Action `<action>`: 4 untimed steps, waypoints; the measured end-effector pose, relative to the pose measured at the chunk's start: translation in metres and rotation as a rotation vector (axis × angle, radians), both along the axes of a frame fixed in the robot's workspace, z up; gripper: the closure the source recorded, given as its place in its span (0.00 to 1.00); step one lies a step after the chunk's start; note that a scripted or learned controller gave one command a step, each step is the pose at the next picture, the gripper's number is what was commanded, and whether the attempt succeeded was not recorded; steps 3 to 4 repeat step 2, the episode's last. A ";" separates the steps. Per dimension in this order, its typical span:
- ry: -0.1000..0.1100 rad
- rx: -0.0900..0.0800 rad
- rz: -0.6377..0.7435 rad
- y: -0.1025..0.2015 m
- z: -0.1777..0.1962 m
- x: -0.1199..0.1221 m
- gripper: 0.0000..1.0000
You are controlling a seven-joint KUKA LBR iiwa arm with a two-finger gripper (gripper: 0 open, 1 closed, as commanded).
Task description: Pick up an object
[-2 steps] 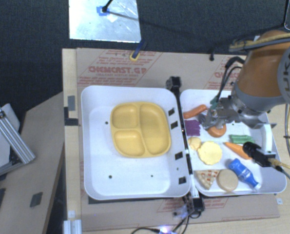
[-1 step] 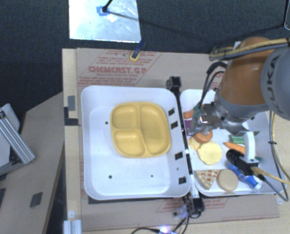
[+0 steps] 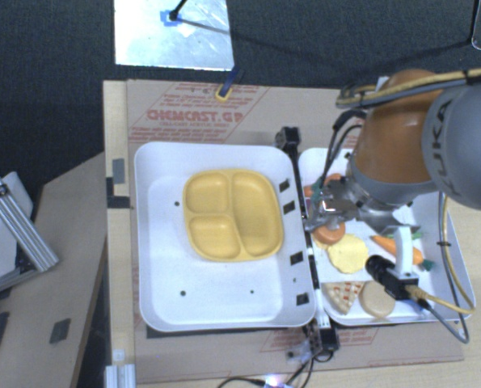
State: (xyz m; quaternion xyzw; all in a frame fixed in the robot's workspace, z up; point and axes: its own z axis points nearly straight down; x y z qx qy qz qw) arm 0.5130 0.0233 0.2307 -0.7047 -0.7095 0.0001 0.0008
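Counting two white bins [image 3: 155,241], one yellow tray [image 3: 230,215]

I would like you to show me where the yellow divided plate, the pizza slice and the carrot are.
yellow divided plate [image 3: 232,215]: camera view, on the ridge between its compartments.
pizza slice [image 3: 343,296]: camera view, on the middle of the wedge.
carrot [image 3: 384,244]: camera view, on its orange body left of the white bracket.
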 end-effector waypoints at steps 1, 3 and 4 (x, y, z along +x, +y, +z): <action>0.000 0.000 -0.002 0.006 -0.006 -0.013 1.00; -0.001 -0.001 -0.007 -0.011 -0.007 -0.013 1.00; -0.001 -0.001 -0.007 -0.011 -0.007 -0.013 1.00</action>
